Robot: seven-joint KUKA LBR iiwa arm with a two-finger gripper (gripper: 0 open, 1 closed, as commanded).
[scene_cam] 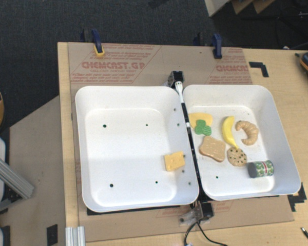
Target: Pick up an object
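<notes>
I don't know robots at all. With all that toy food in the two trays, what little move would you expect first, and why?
Probably a reach over the left bin toward the yellow cheese block. It lies alone near that bin's right wall, with bare floor around it. In the right bin the banana, croissant, toast and cookie crowd together, which looks harder to grasp cleanly.
</notes>
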